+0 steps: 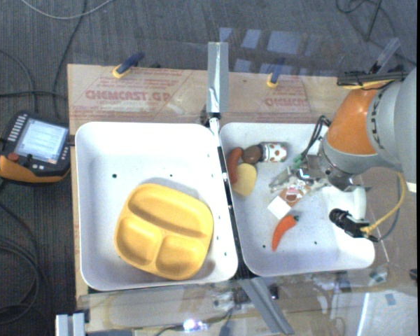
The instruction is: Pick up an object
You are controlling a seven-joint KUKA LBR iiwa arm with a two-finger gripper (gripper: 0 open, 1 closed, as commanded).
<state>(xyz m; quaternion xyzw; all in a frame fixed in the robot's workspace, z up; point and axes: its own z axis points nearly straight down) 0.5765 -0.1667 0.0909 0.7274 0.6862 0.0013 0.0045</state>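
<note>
carrot: toy, lies flat in the right bin, tip toward the near wall; likely light, stiff plastic, smooth and a little slippery; best taken across its thicker middle.
gripper: low over the right bin, just above the carrot, among small packets; whether the fingers are open or closed, or hold anything, cannot be told.
other items: potato, brown fruit and a small can near the bin's far left corner.
left bin: holds a yellow tray.
surface: brown board under both bins.
room: dark carpet, cables, a pendant at left.
</note>
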